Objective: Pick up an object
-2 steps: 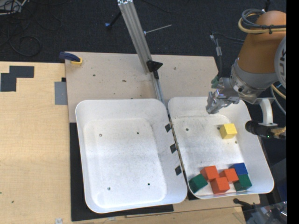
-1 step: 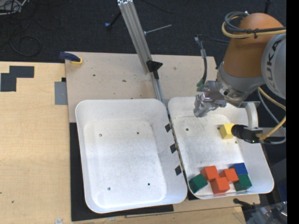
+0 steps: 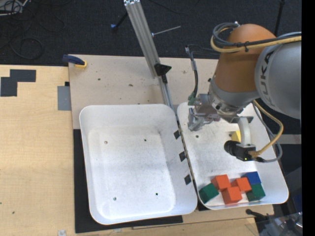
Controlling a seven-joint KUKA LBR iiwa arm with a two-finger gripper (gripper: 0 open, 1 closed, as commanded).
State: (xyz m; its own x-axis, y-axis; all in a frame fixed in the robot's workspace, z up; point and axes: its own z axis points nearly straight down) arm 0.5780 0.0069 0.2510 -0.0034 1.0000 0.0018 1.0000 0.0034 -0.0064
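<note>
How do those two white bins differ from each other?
The left bin looks wider than the right bin, though the slant of the view may add to that. The right bin holds a cluster of blocks, orange, green and blue, in its near corner; the left bin shows bare speckled floor. The pincer hangs over the right bin, not the left. Both are shallow, white, round-cornered and side by side.
</note>
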